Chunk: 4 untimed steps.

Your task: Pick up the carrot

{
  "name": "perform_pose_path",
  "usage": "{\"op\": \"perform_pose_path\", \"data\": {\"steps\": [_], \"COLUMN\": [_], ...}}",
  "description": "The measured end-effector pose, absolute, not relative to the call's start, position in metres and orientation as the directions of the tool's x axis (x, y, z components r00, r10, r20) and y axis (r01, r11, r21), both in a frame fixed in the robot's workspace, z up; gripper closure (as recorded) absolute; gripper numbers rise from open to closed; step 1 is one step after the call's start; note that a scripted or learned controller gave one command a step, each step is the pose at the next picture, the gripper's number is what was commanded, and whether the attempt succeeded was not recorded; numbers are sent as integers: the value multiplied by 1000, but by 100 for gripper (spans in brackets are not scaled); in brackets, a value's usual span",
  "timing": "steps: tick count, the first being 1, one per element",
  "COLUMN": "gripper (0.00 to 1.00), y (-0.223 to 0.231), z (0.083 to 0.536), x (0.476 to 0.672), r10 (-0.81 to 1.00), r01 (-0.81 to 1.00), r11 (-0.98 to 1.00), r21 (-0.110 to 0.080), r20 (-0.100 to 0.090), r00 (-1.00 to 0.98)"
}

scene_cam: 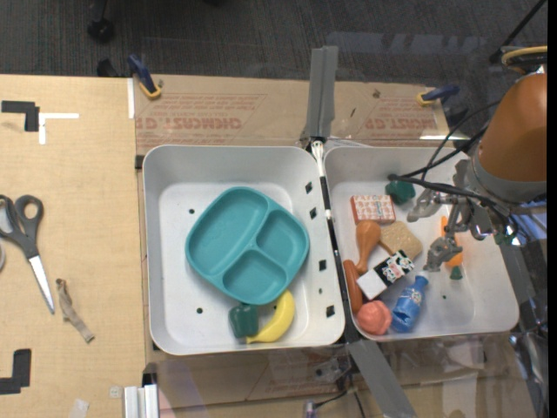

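I see my tool (446, 233) low over the right bin (487, 316), its fingers closed on the small orange carrot (451, 244) near the bin's right wall. To do this well I lift straight and slowly, keeping the squeeze firm so the carrot does not slip.

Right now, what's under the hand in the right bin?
An orange carrot with a green end lies beneath the hand, on the right bin floor. The hand covers part of it.
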State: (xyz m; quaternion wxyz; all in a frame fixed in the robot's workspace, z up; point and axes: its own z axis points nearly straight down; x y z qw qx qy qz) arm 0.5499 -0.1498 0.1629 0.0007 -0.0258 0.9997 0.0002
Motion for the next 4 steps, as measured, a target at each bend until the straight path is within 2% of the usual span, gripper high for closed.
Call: {"op": "perform_pose_path", "data": {"steps": [1,2,3,4], "gripper": [0,100,100,100], "y": [-205,-205,-209,-221], "z": [93,104,262,114], "x": [548,550,540,556], "r10": [-98,-101,-322,-399], "r01": [-98,-101,-322,-399], "r11": [995,995,947,917], "r21": [-1,-3,-1,0], "r20": [-4,-9,-5,-4], "r00": [-995,-995,-947,-917]}}
